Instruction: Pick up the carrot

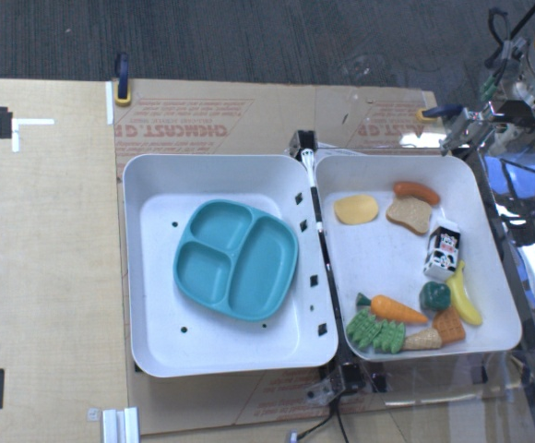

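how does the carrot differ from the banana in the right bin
The carrot is orange with a green top; the banana is yellow. The carrot lies nearly crosswise, pointing right, while the banana runs down along the bin's right side. The carrot rests against the green leafy piece; the banana lies beside the dark green round piece. Both are elongated toy foods.

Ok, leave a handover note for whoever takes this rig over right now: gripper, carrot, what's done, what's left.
Gripper: up by the right bin's far right corner, outside it, holding nothing; finger state unclear.
Carrot: lying in the right bin near its front edge, leafy end to the left, touching the green lettuce piece, beside the dark green round vegetable.
Done: nothing yet; carrot untouched.
Left: reach in, grasp the carrot, lift it.
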`<state>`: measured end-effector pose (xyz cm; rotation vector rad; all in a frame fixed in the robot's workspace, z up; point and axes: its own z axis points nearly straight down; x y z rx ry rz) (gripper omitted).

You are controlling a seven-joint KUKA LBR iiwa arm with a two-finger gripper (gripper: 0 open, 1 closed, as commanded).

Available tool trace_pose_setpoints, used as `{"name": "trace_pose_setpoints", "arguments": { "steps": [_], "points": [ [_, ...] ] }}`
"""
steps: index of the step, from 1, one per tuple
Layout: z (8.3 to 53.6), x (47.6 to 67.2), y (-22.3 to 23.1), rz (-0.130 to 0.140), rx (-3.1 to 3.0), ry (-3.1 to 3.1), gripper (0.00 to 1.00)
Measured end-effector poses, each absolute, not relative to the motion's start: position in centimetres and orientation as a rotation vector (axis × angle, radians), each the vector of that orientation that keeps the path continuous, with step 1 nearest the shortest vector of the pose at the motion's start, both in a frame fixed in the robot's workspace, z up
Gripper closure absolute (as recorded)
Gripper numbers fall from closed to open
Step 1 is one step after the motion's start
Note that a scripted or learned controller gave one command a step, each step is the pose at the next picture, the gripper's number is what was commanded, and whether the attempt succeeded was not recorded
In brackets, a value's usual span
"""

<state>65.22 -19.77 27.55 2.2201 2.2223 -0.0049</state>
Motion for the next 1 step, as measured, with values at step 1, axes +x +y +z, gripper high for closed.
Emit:
{"name": "trace_pose_setpoints", "arguments": {
  "steps": [1],
  "points": [
    [19.29, 62.27, -13.29, -0.004, 2.140, 2.300, 0.00]
  ]
}}
